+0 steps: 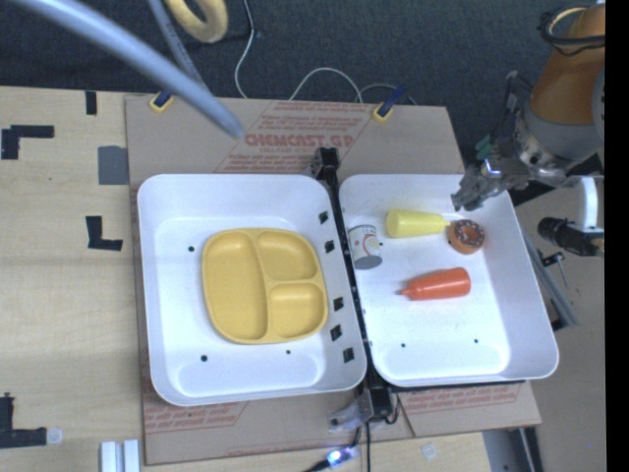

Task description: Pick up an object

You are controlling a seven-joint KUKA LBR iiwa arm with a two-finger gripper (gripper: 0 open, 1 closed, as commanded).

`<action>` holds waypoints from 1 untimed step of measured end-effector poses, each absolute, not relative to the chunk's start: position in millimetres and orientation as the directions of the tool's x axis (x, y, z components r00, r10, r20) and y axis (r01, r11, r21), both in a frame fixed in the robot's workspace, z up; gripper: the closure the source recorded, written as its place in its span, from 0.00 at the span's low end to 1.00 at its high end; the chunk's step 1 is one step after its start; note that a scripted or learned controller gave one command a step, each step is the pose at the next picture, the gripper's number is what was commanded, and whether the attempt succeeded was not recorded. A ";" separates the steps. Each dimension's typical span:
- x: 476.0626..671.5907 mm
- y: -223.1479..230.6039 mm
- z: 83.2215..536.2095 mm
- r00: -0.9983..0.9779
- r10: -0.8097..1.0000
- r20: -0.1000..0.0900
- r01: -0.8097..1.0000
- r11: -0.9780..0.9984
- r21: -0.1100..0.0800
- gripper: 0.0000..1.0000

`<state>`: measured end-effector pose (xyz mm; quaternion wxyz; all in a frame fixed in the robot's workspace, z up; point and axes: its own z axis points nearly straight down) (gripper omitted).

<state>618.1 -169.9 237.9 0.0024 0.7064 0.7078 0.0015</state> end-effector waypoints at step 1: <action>618.7 -169.2 250.7 -0.002 1.000 0.000 1.000 0.002 0.001 1.00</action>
